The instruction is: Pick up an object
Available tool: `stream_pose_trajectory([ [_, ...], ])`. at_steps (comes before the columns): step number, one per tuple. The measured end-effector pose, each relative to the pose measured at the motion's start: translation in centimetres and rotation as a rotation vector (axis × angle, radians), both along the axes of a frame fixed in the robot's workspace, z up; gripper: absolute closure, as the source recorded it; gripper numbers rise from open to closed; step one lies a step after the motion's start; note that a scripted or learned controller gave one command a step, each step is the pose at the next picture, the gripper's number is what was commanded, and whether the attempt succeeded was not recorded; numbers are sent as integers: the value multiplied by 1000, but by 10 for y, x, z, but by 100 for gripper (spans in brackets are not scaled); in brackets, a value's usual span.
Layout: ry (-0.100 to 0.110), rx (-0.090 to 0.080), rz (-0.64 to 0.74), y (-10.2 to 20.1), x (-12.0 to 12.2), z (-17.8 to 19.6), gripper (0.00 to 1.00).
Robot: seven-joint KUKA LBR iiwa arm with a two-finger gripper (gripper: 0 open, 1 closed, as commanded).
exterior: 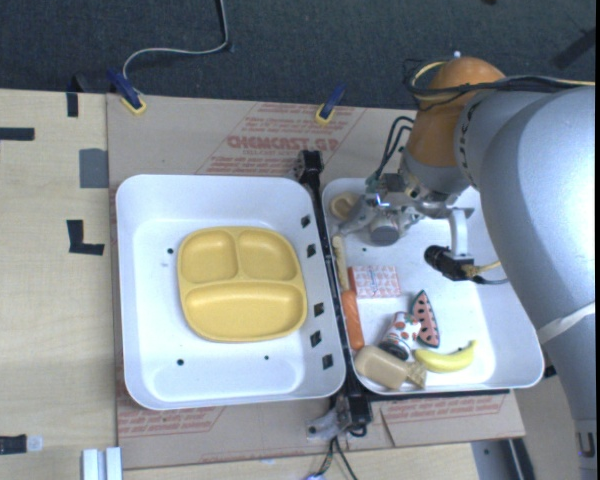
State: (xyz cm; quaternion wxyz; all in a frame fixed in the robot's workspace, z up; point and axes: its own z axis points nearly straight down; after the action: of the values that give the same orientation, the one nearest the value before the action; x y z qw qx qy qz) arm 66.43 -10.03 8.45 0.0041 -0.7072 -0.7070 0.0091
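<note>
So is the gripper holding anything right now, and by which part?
Cannot tell: the gripper sits low at the right bin's far end, its fingertips hidden.

The hand point(380, 220) hangs low over the right bin's point(500, 313) far corner. A banana point(448, 358) lies near its front; a yellow divided tray point(243, 282) sits in the left bin point(145, 288).
</note>
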Motion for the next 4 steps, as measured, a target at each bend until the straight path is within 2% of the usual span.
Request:
stream_pose_trajectory([
  [4,1,5,2,-2,1,0,0],
])
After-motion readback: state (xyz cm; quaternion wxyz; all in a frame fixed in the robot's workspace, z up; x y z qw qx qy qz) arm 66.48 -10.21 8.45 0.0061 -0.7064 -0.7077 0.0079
